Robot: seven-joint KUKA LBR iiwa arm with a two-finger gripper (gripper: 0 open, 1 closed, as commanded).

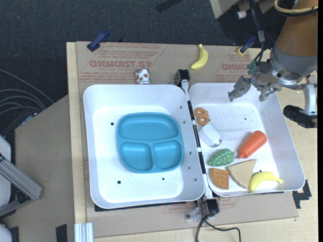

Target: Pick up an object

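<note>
- Bench [126, 59] first: it fills the middle of the frame, with two white bins on it, side by side.
- Left bin [101, 185] holds a big blue tray [149, 141] with three dips in it.
- Right bin [287, 150] holds the toy food, all in its lower half.
- Arm [298, 34] comes in at the upper right of the frame, and I see it above the top edge of the right bin.
- Claw [253, 88] has its two fingers spread apart, and there is nothing between them.
- I think I am at the reaching step. Nothing is picked up yet.
- The orange carrot [252, 143] looks like a good thing to grab. It lies below the claw in the frame, well apart from it, and it is tilted.
- Just under the carrot sit a tan wedge [242, 172] and a small yellow banana [264, 179].
- Left of them are a green leafy piece [221, 157] and a little waffle [219, 177].
- A white piece [209, 134] and a brown pretzel [202, 116] lie near the wall between the bins.
- Next, I would move the claw down the frame, over the carrot, turn it across the carrot, lower it, then close.
- Another banana [200, 58] lies outside the bins, at the top.
</note>
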